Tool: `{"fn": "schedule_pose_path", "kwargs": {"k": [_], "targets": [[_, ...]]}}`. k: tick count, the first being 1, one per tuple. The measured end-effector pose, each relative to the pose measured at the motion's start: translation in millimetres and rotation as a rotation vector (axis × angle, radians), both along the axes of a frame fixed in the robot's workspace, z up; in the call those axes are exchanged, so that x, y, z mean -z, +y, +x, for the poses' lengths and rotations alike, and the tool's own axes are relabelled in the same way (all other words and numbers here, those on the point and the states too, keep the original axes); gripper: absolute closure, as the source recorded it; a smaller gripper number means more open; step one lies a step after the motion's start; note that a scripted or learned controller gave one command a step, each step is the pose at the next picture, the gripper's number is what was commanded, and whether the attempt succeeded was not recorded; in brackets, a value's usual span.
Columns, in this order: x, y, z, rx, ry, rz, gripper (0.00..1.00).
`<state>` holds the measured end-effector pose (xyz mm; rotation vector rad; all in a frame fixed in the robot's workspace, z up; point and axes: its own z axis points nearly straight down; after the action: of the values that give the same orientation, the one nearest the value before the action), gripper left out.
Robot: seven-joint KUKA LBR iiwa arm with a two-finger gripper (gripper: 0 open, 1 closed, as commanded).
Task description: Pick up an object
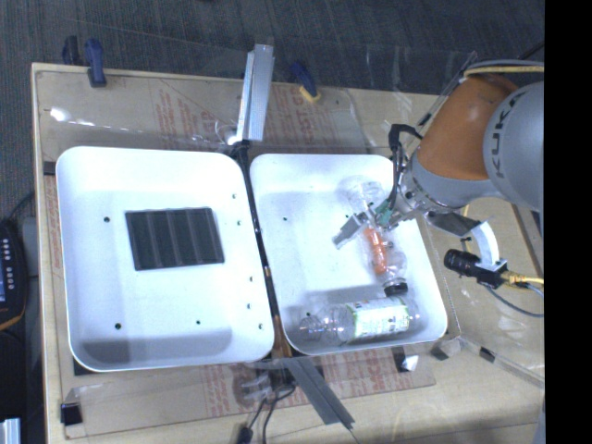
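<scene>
Gripper [356, 228], grip unclear, sits just left of the orange-filled bottle [379, 251].

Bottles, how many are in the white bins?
2, both in the right shallow white bin: a clear plastic bottle with orange inside under the claw, and a clear labelled bottle along the near wall.

White bins [92, 183], dark ribbed panel [174, 239], clear bottle [361, 322], orange-banded arm [467, 123]
</scene>
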<state>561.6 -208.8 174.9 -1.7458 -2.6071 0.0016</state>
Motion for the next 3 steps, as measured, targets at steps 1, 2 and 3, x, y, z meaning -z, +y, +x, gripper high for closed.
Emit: {"fn": "schedule_pose_path", "kwargs": {"k": [1, 2, 3], "targets": [[51, 13, 52, 0.149, -0.002, -0.002, 0.00], [45, 4, 70, -0.059, -0.010, -0.004, 0.00], [30, 0, 33, -0.035, -0.002, -0.001, 0.00]]}}
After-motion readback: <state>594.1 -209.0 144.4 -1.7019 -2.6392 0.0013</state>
